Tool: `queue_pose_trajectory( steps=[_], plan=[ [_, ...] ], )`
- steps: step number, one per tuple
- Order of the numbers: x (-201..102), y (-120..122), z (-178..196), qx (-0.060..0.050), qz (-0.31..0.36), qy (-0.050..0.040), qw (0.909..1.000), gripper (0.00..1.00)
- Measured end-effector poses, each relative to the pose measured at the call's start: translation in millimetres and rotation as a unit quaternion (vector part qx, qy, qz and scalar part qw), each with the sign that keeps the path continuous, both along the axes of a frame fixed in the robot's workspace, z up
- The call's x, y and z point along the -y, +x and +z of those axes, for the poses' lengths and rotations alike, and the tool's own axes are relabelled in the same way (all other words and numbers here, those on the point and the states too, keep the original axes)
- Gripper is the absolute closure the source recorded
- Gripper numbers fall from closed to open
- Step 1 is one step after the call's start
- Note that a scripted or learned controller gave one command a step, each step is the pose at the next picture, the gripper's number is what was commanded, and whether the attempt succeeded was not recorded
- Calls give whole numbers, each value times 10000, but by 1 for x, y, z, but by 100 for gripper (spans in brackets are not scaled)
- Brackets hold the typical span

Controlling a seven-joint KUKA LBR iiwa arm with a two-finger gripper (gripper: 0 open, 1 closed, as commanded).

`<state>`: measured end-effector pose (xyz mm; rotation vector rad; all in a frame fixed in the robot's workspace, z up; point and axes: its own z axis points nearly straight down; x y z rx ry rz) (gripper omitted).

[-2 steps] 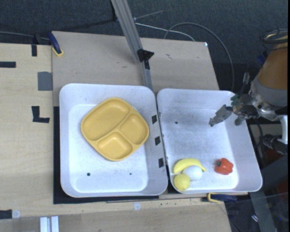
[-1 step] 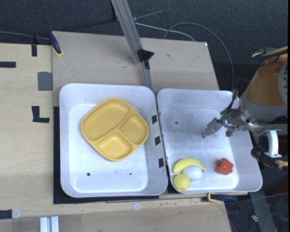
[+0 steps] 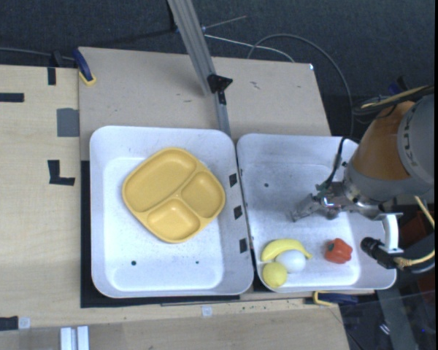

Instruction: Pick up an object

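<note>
In the right bin [image 3: 277, 159] my gripper [image 3: 304, 209] hangs low over the bare floor near the middle, its fingers pointing left, with nothing visible between them. A yellow banana [image 3: 281, 249], a white egg-like ball [image 3: 294, 261] and a yellow lemon [image 3: 274, 274] lie together at the bin's front left. A red pepper [image 3: 338, 251] sits at the front right, just below the wrist. The grey arm with its orange band [image 3: 383, 148] comes in from the right.
The left bin [image 3: 106, 195] holds a yellow three-compartment plate [image 3: 174, 194]. A grey metal bar [image 3: 193, 35] slants down from the top to the bins' shared back corner. Cables run behind the right bin.
</note>
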<state>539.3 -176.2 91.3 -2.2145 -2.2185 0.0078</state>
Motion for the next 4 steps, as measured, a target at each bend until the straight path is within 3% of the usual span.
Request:
queue_pose_trajectory(
  steps=[1, 4],
  plan=[
    [0, 2, 14, 26, 4, 0, 10000, 100],
    [1, 0, 168, 65, 1, -16, 10000, 100]
  ],
)
